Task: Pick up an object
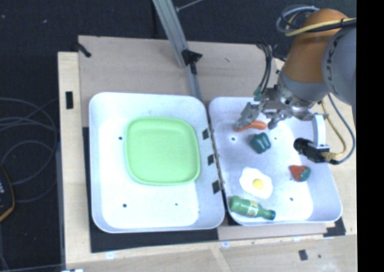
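no object lifted yet: gripper (259,116) poised over the right bin (324,205).
fingers spread open astride the orange carrot (257,125), not closed on it; grasp and lift remain.

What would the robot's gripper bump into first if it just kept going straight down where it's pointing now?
Most likely the small orange piece lying directly under the gripper in the right bin. The dark green object sits just beside that line. Height above the bin is hard to judge from this slanted view.

Two white bins (108,163) sat side by side. The left one held one green plate (162,151). The right bin (321,202) held one fried egg (256,184), one green bottle (252,208), one dark green pepper (260,142), one orange carrot (257,125) and one red strawberry (299,172).
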`<state>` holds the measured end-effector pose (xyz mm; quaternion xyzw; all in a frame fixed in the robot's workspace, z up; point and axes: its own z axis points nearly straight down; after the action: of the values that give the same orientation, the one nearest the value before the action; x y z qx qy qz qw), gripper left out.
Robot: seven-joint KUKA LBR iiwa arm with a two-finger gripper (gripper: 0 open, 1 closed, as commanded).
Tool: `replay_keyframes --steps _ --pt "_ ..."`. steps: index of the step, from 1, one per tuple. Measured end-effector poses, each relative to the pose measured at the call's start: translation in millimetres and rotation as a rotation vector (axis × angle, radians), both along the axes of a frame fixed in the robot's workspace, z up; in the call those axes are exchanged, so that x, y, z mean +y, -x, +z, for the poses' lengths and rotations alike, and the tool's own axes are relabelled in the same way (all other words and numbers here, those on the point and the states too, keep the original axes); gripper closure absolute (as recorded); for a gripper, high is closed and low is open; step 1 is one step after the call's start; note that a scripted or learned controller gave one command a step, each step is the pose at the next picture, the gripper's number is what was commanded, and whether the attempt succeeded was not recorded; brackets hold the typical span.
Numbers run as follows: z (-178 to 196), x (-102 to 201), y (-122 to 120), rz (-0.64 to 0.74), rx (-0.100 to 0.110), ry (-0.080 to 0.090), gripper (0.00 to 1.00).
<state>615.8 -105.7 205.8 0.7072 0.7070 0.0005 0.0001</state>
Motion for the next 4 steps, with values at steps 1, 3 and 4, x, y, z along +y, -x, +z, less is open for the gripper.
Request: replay_keyframes --steps 1,3,4 --pt "-45.7 -8.1 3.8 -0.001 0.004 0.001 0.0" --pt "-67.5 -9.2 1.3 -0.001 -0.007 0.001 1.0" --pt "-7.2 -2.8 -2.9 0.001 -0.005 0.001 1.0"
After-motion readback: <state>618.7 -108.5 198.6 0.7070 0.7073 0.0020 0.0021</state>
